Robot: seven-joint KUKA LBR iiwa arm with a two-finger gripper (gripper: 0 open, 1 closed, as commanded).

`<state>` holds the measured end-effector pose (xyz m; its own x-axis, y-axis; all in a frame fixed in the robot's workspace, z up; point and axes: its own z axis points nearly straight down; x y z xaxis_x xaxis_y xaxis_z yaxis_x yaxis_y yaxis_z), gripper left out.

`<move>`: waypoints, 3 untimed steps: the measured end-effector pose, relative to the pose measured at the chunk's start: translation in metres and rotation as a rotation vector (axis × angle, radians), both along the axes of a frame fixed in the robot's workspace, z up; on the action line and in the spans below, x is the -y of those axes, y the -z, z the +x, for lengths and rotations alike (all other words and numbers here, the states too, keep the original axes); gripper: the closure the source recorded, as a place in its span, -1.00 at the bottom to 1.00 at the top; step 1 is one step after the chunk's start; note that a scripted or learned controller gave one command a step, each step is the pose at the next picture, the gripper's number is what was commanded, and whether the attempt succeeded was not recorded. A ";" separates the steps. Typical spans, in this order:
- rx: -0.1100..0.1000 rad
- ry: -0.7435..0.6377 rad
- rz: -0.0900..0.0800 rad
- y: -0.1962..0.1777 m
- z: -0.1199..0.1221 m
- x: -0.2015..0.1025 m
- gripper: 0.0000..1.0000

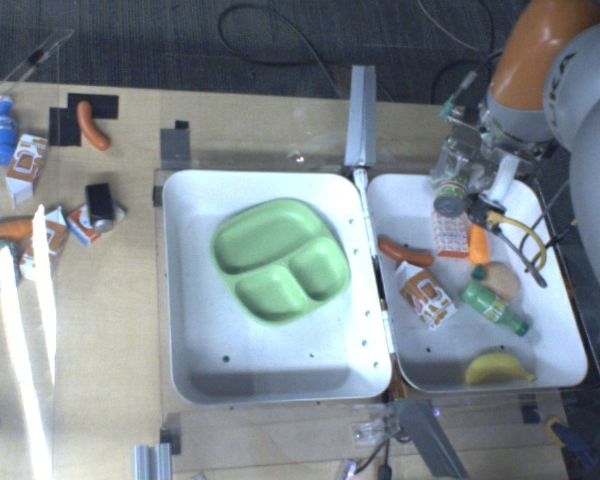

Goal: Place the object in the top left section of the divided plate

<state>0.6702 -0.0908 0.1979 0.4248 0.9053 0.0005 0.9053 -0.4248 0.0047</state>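
Note:
The green divided plate (pixel 280 258) lies in the left bin (pixel 195 358), its largest section toward the top left. My gripper (pixel 458 173) hangs over the far end of the right bin (pixel 570 353), right above a grey-topped can (pixel 448 206). Whether it holds the can is not visible. Below the can lies a red-and-white packet (pixel 450 236) with an orange carrot (pixel 478 245) beside it. A sausage (pixel 405 253), a small carton (pixel 427 298), a green bottle (pixel 493 305), a tan round item (pixel 502 281) and a banana (pixel 498 370) also lie in the right bin.
A metal post (pixel 360 118) stands between the bins at the far side. Left of the bins, the bench holds a blue bottle (pixel 2 128), a sausage (pixel 93 126), cartons (pixel 27 158) and a black block (pixel 100 201). Cables trail behind the bench.

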 end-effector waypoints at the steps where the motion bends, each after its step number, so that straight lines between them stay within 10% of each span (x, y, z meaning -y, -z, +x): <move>1: 0.001 -0.198 0.001 0.012 0.000 -0.056 1.00; 3: -0.002 -0.496 0.001 0.014 -0.066 -0.154 1.00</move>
